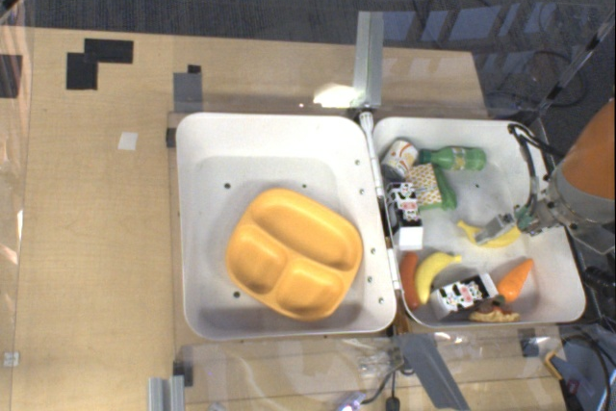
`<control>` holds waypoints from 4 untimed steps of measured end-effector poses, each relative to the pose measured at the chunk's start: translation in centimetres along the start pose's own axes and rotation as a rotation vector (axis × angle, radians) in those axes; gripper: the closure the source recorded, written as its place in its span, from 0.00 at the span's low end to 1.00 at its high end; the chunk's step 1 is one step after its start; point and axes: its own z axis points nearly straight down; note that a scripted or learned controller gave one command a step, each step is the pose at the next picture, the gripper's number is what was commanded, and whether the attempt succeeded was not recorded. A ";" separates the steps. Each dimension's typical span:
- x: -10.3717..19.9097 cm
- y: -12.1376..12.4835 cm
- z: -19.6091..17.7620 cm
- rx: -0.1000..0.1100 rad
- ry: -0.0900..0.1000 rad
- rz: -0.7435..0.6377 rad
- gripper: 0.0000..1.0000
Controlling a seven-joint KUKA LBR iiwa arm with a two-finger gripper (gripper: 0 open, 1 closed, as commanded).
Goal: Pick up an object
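Lowered into the right bin (568, 289) from the right, tool (507, 228) touching a small yellow banana (486, 236) amid crowded toys, grip state impossible to tell; yellow divided tray (294, 250) alone in left bin (207, 207).

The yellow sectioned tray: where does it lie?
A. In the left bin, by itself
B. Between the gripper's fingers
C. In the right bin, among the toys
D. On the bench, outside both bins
A: the yellow sectioned tray lies flat on the floor of the left bin, with nothing else in that bin.
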 end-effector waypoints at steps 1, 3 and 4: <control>0.4 0.8 0.1 0.011 0.013 0.420 0.00; 1.8 1.7 -3.7 0.036 0.016 0.437 0.00; 0.6 1.2 1.2 0.028 0.016 0.353 0.00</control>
